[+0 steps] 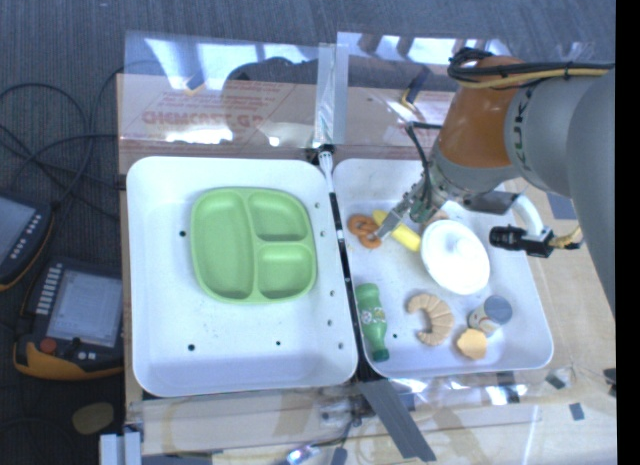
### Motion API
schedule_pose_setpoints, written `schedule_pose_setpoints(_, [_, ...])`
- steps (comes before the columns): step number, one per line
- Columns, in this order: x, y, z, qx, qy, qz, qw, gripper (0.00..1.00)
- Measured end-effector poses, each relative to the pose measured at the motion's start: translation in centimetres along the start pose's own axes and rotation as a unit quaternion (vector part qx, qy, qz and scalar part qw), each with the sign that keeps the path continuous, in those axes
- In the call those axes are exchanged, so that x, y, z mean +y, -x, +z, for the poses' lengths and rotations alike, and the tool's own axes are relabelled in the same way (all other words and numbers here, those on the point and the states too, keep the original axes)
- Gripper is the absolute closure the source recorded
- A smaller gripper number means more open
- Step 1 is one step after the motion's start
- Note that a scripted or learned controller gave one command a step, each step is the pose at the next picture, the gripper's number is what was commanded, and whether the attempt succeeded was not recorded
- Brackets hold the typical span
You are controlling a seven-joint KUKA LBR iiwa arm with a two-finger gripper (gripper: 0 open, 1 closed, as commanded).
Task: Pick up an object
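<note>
In the right bin [520, 353], my gripper [388, 223] hangs low over the upper left part. Its tip is right beside an orange pretzel-shaped ring [362, 231] and a small yellow piece [406, 239]. I cannot tell whether it touches either of them. Close to the right lies a white round bowl [455, 256]. Nearer the front are a green bottle [371, 321] lying along the left wall, a tan croissant [432, 316], a grey disc [497, 309] and an orange lump [472, 343].
The left bin [160, 353] holds a green divided plate [252, 243]. A raised divider [340, 253] separates the two bins. The arm with its orange band [480, 128] reaches in from the upper right, above the back wall of the right bin.
</note>
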State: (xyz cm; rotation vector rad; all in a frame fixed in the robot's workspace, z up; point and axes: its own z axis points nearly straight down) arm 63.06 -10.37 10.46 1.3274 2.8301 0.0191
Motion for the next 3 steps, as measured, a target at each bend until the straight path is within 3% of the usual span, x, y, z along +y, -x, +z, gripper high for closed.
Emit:
schedule_pose_setpoints(1, [4.5,-6.3,-16.2,0.004,-0.009,0.032,0.9995,1.0])
schedule_pose_setpoints(2, [2.1,-8.4,-22.4,0.005,-0.009,-0.141,0.99,1.0])
schedule_pose_setpoints(3, [-2.6,-3.7,-13.0,0.006,-0.01,-0.151,0.9884,1.0])
